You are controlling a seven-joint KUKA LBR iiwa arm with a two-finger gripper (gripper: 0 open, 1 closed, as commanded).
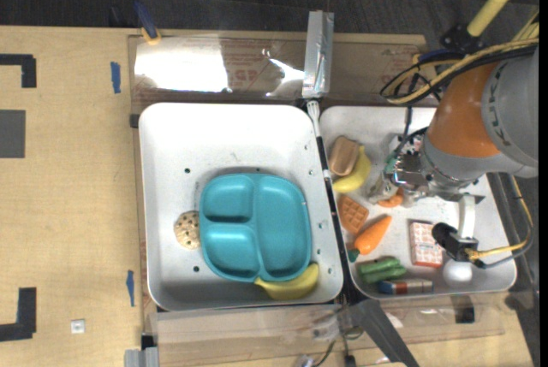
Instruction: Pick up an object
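Right, you've got dark carpet beyond the cardboard-topped bench. Your gripper sits low in the right bin, grip impossible to tell, beside the carrot and waffle.

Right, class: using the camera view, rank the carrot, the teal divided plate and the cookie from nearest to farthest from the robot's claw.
1. Carrot: in the right bin, just below and left of the claw.
2. Teal divided plate: in the middle of the left bin, across the divide.
3. Cookie: against the plate's left edge, farthest from the claw.
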